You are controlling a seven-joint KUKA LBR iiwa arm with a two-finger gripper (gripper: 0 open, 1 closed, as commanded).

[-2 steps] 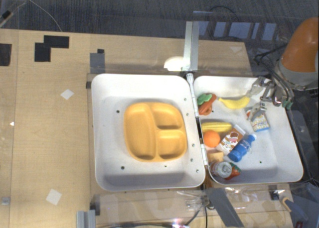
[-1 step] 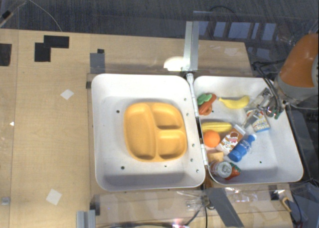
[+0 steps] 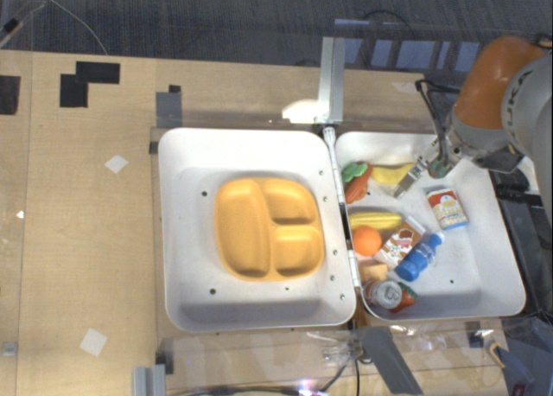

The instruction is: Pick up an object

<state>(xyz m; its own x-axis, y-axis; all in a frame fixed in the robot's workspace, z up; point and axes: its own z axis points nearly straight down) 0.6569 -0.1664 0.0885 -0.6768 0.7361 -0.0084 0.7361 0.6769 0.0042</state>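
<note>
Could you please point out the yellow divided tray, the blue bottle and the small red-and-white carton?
Yellow divided plastic tray [image 3: 268, 227], camera view, central divider.
Blue plastic bottle [image 3: 418, 258], camera view, middle of body.
Small red-and-white carton [image 3: 447, 209], camera view, top face.

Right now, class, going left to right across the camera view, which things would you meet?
Yellow divided plastic tray → orange ball-shaped toy fruit → blue plastic bottle → small red-and-white carton → grey arm's gripper excluded, overlapping.
</note>
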